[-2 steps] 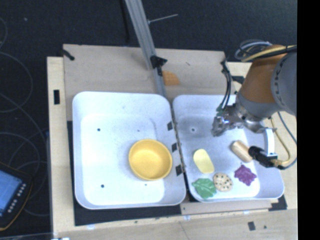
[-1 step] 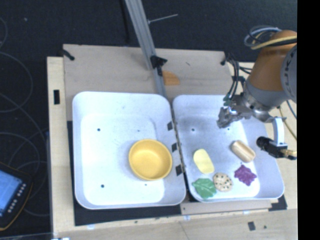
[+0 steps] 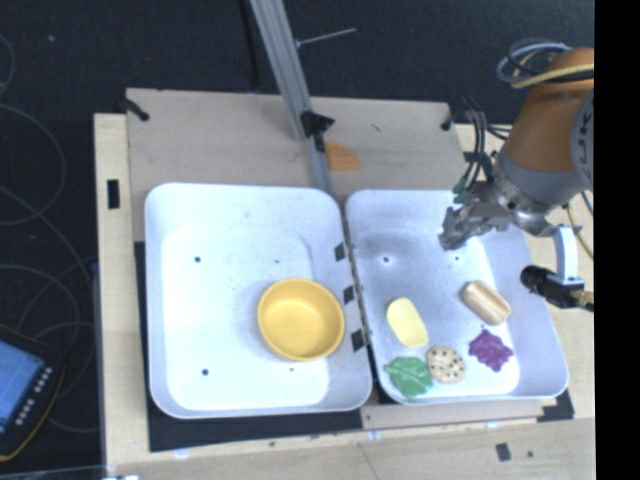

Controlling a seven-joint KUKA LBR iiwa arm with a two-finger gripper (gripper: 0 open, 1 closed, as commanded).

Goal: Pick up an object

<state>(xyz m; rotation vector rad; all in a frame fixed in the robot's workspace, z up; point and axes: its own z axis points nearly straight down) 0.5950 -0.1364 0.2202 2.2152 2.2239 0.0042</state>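
While my tool (image 3: 458, 230) hovers far in the right white bin (image 3: 380, 230) | grip unreadable | approach step | next: descend onto tan cylindrical block (image 3: 485, 302).

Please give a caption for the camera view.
Pincer over the right bin with five small items; yellow bowl in the left bin.

You see a yellow bowl (image 3: 300, 319) in the white left bin (image 3: 180, 268). In the white right bin (image 3: 400, 228) lie a pale yellow piece (image 3: 406, 321), a tan roll (image 3: 485, 301), a purple item (image 3: 490, 350), a green leaf shape (image 3: 408, 375) and a beige, dark-speckled cookie (image 3: 445, 365).
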